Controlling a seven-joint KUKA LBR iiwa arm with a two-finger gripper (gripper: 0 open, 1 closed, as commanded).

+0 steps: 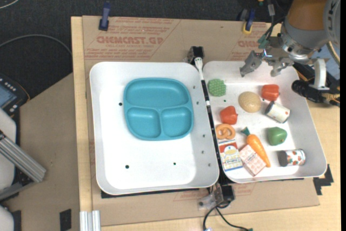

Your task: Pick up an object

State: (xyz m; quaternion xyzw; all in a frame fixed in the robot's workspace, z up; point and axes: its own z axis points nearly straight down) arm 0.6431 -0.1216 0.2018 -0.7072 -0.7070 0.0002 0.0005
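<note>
Down at the near edge of the right bin we've got a small can lying on its side, two little cartons pressed together, and a carrot slanting from its leafy top toward the near right. Just behind those sit a green pepper, a pretzel and a red pepper. Over in the left bin there is one thing, a blue divided plate, well apart from the action. Moving up the right bin: a white cup tipped over, a tan potato, a red piece beside it, and a green knobbly ball close to the shared wall. And at the far rim, here's the end effector, spread wide and empty, nothing between its fingers, hovering above the bin's far edge with the arm coming in from the right. So what's the pick? My read is the potato or the red piece: both lie just nearward of the end effector, toward the camera. The potato's long axis runs roughly left to right, so a grasp across its short side looks the better bet. Nothing is lifted yet; the tabletop beyond stays bare board.
</note>
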